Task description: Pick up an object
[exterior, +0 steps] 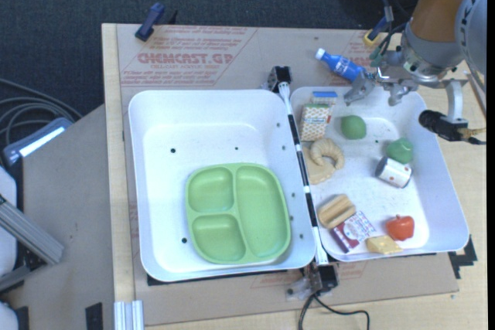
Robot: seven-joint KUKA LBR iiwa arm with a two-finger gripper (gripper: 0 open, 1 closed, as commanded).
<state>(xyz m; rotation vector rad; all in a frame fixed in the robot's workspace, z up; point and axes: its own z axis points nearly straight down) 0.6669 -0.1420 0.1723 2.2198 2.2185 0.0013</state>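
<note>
**A:** Where is the arm, and what could it pick up?

**B:** The gripper (379, 86) hangs over the far rim of the right bin (448, 193), reaching in from the right. Its two fingers stand apart, with nothing between them. The right bin holds small toy foods. Taking the green ball (353, 127) as the landmark: it lies just toward the camera from the gripper and a little left of it, apart from the fingers.

**A:** What sits around that ball?

**B:** A small carton (315, 120) is just to its left. A croissant (327, 154) lies nearer the camera and to the left. A green-and-white cup (396, 164) on its side lies nearer the camera and to the right. A blue bottle (341, 65) lies beyond the ball, outside the bin. A red tomato (400, 227) is well apart, at the bin's near end.

**A:** How should the pick go?

**B:** My judgement: the ball is the nearest target. Centre the spread fingers over it, come straight down, and close across its middle, since a round thing may roll away. Keep clear of the carton.

**A:** And the left bin (155, 166)?

**B:** It holds a green divided plate (237, 211), well left of the ball.
</note>
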